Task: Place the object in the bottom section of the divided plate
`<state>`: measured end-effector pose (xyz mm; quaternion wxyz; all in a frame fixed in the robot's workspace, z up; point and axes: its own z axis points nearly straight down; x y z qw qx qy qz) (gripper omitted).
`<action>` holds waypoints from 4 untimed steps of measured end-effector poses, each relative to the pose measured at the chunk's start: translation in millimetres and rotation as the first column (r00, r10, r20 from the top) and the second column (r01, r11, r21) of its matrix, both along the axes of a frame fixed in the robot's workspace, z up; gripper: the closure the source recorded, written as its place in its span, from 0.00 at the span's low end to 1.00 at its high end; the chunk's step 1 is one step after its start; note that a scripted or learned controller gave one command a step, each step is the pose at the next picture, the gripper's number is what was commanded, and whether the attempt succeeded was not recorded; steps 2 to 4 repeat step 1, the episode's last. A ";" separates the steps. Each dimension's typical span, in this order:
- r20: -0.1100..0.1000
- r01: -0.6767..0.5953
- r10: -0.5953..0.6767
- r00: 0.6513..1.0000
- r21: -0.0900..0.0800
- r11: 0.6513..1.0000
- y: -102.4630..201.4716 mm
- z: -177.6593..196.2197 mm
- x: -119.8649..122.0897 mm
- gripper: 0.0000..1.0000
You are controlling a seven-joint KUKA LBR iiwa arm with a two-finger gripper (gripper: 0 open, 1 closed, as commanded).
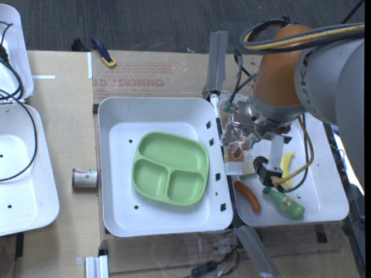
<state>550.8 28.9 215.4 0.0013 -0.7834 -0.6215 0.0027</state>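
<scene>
Over the right bin (pixel 333 204), you have the gripper (pixel 236 136) low at the left wall; whether it is open or holding anything cannot be told (wrist and cables mask it). Items just beneath and toward you: snack packet (pixel 236 153), red sausage (pixel 248 196), green bottle (pixel 285 204), banana (pixel 287 161). Divided plate (pixel 170 168) lies leftward, in the neighbouring bin, its long axis running left-right.

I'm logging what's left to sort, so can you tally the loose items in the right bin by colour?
Red: 1, the sausage
Green: 1, the bottle
Yellow: 1, the banana
Total: 3. Anything under the arm is hidden.
</scene>
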 end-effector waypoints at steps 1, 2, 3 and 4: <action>0.000 0.000 0.000 1.000 0.000 1.000 0.0 0.1 0.1 0.00; 0.000 0.000 0.000 1.000 0.000 1.000 0.0 0.1 0.1 0.00; 0.000 0.000 0.000 1.000 0.000 1.000 0.0 0.1 0.1 0.00; 0.000 0.000 0.000 1.000 0.000 1.000 0.0 0.1 0.1 0.00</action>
